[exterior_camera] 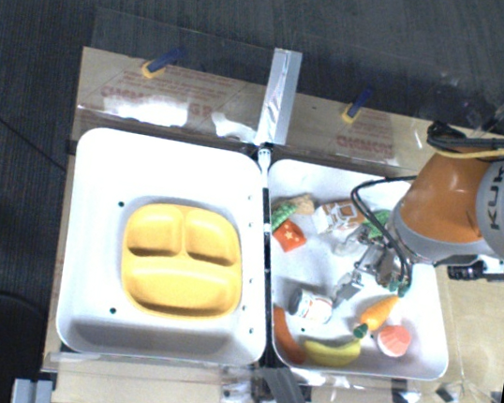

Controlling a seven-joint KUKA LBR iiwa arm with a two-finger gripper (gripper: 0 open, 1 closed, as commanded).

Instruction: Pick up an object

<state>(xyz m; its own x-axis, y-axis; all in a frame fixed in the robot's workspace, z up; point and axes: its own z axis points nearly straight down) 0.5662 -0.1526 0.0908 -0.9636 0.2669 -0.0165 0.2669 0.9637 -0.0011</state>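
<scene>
Over the right bin (438,315) your end effector (353,283) hangs low among the toy food, its tip just above and to the right of the small white-and-red can (313,306); whether it is open or closed you cannot tell from this angle, and nothing shows in its grasp. That can looks like the nearest candidate, lying on its side near the bin's middle, so to do this step well, centre over its body and come straight down rather than at a slant. Watch the neighbours: the carrot (377,311) lies just beside the tool on the right, the banana (332,352) sits close below the can along the front wall, and a pink round fruit (393,339) rests by the carrot. A red block (289,237) and green leafy piece (283,214) sit farther back, well apart. The yellow divided tray (183,259) fills the left bin (105,173) and poses no obstacle on the desk (471,373).
</scene>
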